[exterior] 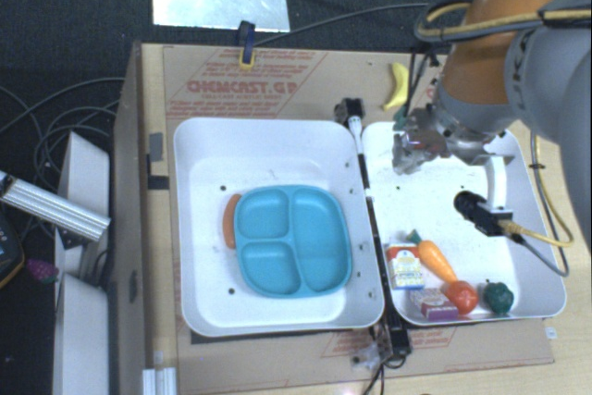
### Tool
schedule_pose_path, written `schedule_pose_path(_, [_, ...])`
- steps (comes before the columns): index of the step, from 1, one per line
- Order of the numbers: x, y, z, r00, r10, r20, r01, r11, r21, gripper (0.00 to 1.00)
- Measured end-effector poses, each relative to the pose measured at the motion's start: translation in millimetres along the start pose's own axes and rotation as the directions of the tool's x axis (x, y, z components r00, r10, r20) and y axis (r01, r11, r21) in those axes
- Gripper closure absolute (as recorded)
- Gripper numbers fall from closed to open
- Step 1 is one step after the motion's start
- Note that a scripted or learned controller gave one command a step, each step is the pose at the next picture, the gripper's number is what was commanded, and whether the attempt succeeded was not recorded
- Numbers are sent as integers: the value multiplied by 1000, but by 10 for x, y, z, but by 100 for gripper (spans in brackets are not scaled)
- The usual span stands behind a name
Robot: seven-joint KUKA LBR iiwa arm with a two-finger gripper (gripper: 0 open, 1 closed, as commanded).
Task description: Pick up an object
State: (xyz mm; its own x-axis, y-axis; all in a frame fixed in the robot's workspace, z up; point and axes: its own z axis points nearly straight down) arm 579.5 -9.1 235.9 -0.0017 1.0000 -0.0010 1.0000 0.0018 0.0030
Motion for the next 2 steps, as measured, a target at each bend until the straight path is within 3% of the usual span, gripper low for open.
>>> schedule_pose_path(1, [-673, -33, 521, 1000, 1, 0, -1, 1000, 3, 100])
schedule_pose_path(2, [-996, -193, 528, 1000, 0, 0, 0, 1000, 2, 100])
